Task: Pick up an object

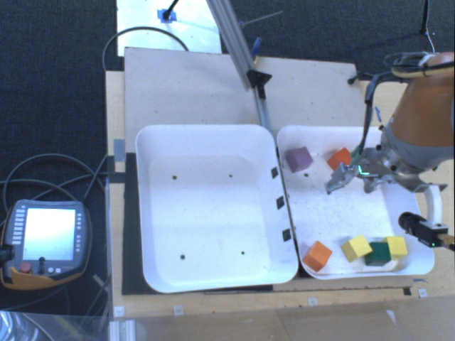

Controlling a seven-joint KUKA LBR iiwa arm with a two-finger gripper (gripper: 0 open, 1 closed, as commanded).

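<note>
The right bin (409, 270) holds several small blocks. A purple cube (298, 159) and an orange cube (338, 158) lie near its far edge. Along the near edge sit another orange cube (318, 255), a yellow cube (356, 248), a green cube (378, 253) and a second yellow cube (397, 246). My gripper (354, 182) hangs over the middle of this bin, just in front of and to the right of the far orange cube. Its fingers are spread open with nothing between them.
The left bin (149, 212) stands beside the right one, their rims touching. A grey metal pole (234, 34) slants over the bench at the back. A teach pendant (44, 241) with cables lies on the floor at the left.
</note>
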